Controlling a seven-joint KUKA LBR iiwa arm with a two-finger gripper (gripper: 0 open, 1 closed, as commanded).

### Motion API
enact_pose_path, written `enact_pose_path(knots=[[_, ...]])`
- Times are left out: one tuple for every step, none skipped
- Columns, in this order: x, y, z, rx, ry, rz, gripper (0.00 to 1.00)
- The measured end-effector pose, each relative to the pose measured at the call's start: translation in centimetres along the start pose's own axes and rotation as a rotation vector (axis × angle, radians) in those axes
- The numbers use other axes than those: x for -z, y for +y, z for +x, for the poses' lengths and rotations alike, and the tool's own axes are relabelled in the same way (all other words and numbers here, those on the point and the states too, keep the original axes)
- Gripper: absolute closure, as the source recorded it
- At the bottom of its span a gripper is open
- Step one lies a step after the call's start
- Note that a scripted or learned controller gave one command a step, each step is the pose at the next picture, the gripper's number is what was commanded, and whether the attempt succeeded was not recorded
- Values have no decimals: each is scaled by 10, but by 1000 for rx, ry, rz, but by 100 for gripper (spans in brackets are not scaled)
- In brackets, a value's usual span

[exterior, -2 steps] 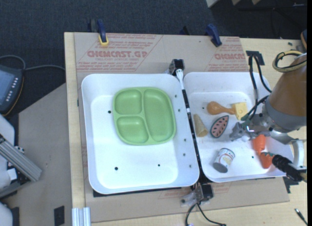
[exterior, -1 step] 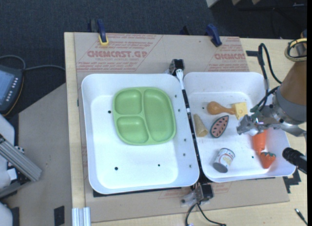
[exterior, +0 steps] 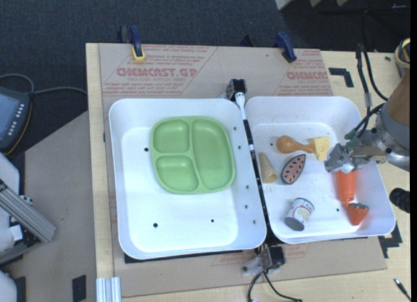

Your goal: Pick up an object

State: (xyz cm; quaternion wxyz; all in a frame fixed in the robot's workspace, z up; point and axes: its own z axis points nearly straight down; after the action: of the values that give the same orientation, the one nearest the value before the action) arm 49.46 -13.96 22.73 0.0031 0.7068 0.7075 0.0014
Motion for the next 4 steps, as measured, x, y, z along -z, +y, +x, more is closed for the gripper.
enact_pose_path(knots=[[3,46,21,4,1,1,100],[10,94,54,4,1,0,100],[7,142,92,4,2,0,100],[5,156,113,1,1,2,100]])
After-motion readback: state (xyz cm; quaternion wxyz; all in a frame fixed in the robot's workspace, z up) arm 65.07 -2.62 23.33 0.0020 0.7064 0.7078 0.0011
